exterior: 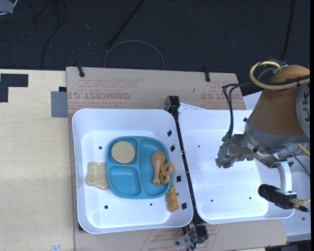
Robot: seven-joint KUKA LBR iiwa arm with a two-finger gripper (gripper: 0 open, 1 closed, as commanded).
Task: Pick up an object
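A blue divided plate [126, 184] lies in the left bin [89, 124]. On it sit a round tan cookie [122, 151] and a brown pretzel-like piece [161, 167]. A pale beige slab [97, 175] rests against the plate's left edge, and a small orange-brown piece [171, 198] lies off its lower right corner. My gripper [226, 156] hangs over the right bin [209, 213], near its middle right, pointing toward the divider. It stays well apart from all the objects, and nothing is seen in it.
A black clamp rail [181, 161] divides the two bins. The bins rest on a cardboard sheet [125, 88] on a light wooden bench. A black cylindrical part [275, 195] and cables hang near the arm at lower right.
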